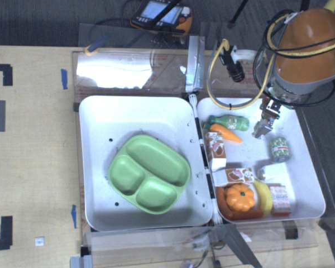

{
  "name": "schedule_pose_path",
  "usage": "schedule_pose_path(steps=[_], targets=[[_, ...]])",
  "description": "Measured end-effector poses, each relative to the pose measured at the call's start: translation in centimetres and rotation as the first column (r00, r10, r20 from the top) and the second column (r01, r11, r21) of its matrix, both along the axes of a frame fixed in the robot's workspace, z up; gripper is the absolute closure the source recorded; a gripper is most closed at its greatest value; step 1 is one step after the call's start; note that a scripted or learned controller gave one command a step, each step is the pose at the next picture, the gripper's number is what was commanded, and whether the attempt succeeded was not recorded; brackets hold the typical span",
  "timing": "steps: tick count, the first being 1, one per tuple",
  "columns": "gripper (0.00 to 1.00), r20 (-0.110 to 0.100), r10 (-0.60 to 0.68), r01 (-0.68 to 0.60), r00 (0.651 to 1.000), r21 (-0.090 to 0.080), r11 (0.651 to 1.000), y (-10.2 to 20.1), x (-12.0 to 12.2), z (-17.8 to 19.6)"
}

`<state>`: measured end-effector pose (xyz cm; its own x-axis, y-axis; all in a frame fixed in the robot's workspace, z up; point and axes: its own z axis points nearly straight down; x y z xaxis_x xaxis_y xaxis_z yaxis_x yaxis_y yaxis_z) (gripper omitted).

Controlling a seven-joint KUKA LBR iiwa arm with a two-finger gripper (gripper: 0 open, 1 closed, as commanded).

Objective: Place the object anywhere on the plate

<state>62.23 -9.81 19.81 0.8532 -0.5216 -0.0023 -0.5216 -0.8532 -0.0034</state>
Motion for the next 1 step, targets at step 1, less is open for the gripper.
schedule_pose_path(steps=[1], targets=[[1.00, -0.004, 0.092, -0.092, 0.996, 0.001, 0.996, 7.03, -5.25, -1.60]])
